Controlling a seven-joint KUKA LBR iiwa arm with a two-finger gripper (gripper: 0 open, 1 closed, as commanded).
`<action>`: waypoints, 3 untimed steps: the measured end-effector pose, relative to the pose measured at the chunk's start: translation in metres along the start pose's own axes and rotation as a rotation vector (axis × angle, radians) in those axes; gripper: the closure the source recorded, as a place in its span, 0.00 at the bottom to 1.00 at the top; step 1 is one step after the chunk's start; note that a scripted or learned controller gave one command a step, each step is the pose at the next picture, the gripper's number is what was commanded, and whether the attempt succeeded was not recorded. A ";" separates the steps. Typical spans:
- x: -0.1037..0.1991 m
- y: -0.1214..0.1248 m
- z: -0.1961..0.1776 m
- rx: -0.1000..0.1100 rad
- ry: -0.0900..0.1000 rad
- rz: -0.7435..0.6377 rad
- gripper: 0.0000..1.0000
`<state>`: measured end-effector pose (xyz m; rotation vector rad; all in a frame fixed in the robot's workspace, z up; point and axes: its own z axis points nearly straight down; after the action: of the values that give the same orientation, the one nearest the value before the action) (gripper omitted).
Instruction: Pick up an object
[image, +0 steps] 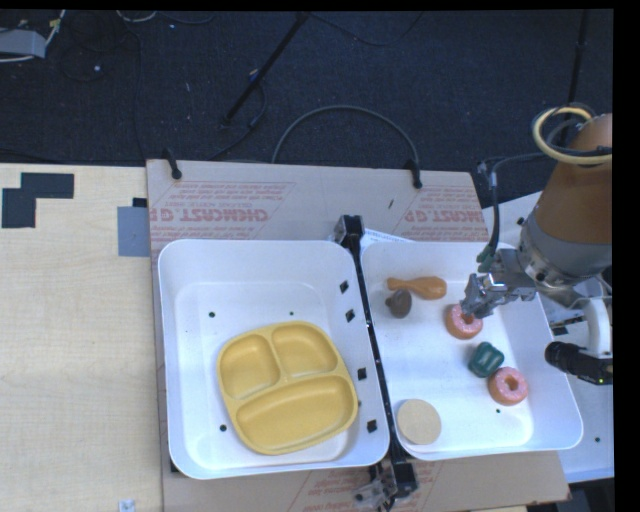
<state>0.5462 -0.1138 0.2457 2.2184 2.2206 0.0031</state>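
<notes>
My gripper (473, 303) hangs low over the right bin (560, 400), right above a pink donut (461, 322) and touching or nearly touching its top. A second pink donut (508, 386) lies nearer the front right, with a teal block (486, 357) beside it. An orange drumstick-shaped toy (420, 287) and a small brown lump (399, 303) lie at the bin's back left. A round beige disc (419, 421) sits in the front left corner.
The left bin (185, 290) holds a yellow divided plate (287, 385). A black divider (362, 330) runs between the two bins. Cardboard (250, 205) lies behind the bins. The arm's grey and orange body (575, 210) stands over the right bin's back right corner.
</notes>
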 end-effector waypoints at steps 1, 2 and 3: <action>0.047 -0.001 0.013 0.007 0.002 -0.002 1.00; 0.098 0.000 0.024 0.008 0.002 -0.002 1.00; 0.140 -0.001 0.023 0.007 0.002 -0.002 1.00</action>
<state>0.5453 0.0262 0.2231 2.2200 2.2276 -0.0029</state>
